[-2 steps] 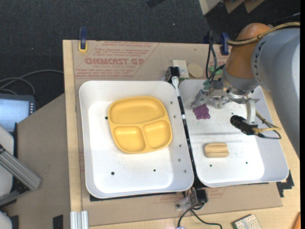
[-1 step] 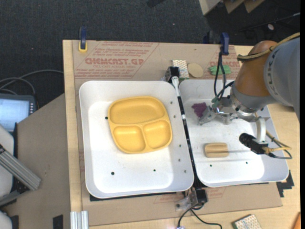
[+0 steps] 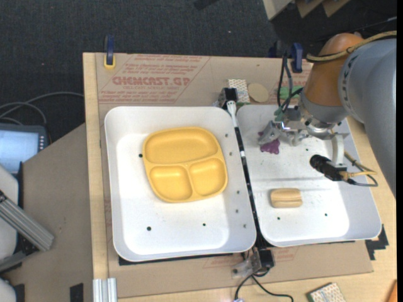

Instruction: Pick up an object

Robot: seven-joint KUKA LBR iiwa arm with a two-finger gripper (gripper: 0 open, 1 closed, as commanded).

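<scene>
Purple object (image 3: 271,146) lies just beside the gripper (image 3: 275,133), right bin (image 3: 327,225).

2 shallow white bins sit side by side on the worktop (image 3: 157,80), a brown board printed with red lettering. The left bin (image 3: 119,187) holds a yellow 3-compartment tray (image 3: 184,163). A blue clamp (image 3: 109,50) grips the board's far left edge. Dark carpet (image 3: 126,11) lies beyond.
</scene>
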